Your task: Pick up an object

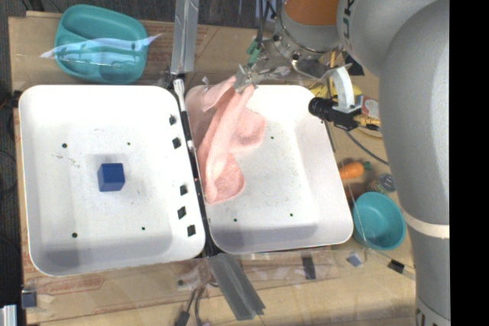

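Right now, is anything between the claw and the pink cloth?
Nothing visible. The claw sits right at the top edge of the pink cloth, which hangs down into the right bin.

pink cloth (223,140) hanging stretched over right bin's (294,187) left side; blue cube (111,176) sits flat, left bin (46,164) ctr.

Light: bright and even from overhead.
Glare: the white bins (99,248) are near washed out.
Shadows: soft grey along the bins' near inner walls.
Focus: the arm (405,50), close to the camera, is soft; the bench is slightly grainy.
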{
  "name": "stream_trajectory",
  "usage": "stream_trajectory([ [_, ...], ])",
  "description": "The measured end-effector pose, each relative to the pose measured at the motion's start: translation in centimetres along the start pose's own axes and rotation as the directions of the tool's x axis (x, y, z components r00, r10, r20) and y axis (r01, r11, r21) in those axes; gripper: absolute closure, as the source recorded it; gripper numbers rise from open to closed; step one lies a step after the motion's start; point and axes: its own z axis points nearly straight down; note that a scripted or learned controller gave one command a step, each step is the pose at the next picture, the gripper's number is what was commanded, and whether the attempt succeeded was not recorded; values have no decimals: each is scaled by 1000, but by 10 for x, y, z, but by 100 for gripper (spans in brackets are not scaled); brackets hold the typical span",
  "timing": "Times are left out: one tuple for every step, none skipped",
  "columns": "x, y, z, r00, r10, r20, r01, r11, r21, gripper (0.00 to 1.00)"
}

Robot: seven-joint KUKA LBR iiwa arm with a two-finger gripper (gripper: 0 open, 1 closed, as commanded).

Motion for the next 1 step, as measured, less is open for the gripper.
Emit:
stream_trajectory([
  [-48,3,79,1000,22,-2,-22,1000,6,100],
])
